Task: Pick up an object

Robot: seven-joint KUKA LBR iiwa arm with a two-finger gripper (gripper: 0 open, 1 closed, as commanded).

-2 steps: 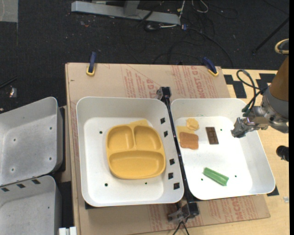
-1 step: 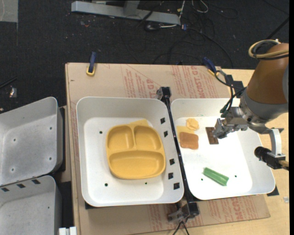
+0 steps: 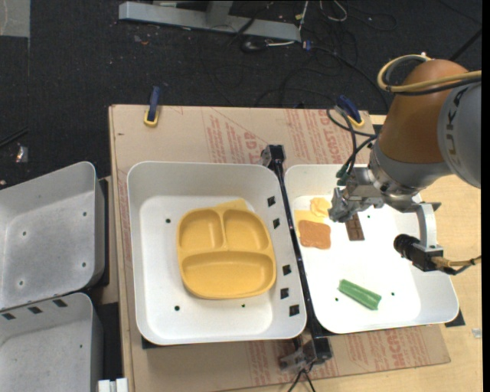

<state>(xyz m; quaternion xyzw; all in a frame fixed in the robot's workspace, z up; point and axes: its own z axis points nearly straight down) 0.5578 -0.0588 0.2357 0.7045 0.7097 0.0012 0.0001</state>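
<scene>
Down in the right bin (image 3: 429, 306), four loose things for picking. Nearest the gripper (image 3: 342, 208), a pale yellow piece (image 3: 319, 206), partly tucked under the gripper's left edge. Just below that, touching or nearly so, a flat orange-brown piece (image 3: 314, 234). To its right, a small dark brown block (image 3: 354, 229), lying just beneath the gripper body. Well apart from these, toward the bin's near edge, a green block (image 3: 360, 295), lying at a slant on the white floor.

Above the yellow piece and the brown block, the gripper, hanging low at the upper left part of the right bin. Open or closed: cannot tell from this angle, and nothing clearly seen held. Behind it, the arm (image 3: 429, 115) with its broad orange band, reaching in from the right; on its grey shell at the frame's edge, dark lettering, cut off, with only "KU" legible. Off the wrist, a black cable end (image 3: 413, 251) over the right bin.

In the left bin (image 3: 145, 230), a yellow divided tray (image 3: 227, 254) with three compartments, lying flat in the middle. Between the two bins, a black divider strip (image 3: 287, 230).

Under both bins, a sheet of cardboard (image 3: 214, 130) printed in red, the words skewed and faded, not surely readable. At its far edge, two blue clamps (image 3: 153, 107). Further left, white panels (image 3: 46, 230) with small holes. Beyond, dark floor with cables (image 3: 321, 15).
</scene>
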